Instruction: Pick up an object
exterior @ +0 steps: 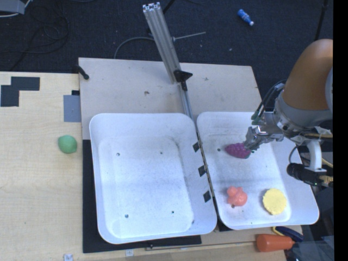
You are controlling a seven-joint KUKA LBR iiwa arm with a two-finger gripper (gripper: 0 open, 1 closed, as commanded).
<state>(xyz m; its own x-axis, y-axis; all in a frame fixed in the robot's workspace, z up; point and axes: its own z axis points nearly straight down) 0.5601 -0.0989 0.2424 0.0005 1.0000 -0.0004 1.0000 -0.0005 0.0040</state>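
Observation:
A purple object (236,150) lies in the middle of the right bin (217,125). My gripper (252,142) is right at its right end, touching or nearly touching it. A salmon-pink lumpy object (236,196) sits near the bin's front. A yellow round object (274,200) lies to its right, near the front right corner. The arm, grey with an orange band, comes in from the right above the bin.
The left bin (141,178) stands beside the right one, with black clips along the shared rim. A green ball (67,144) rests on the wooden bench at the left. A metal rail (166,42) slants behind the bins. An orange tool (274,242) lies at the front right.

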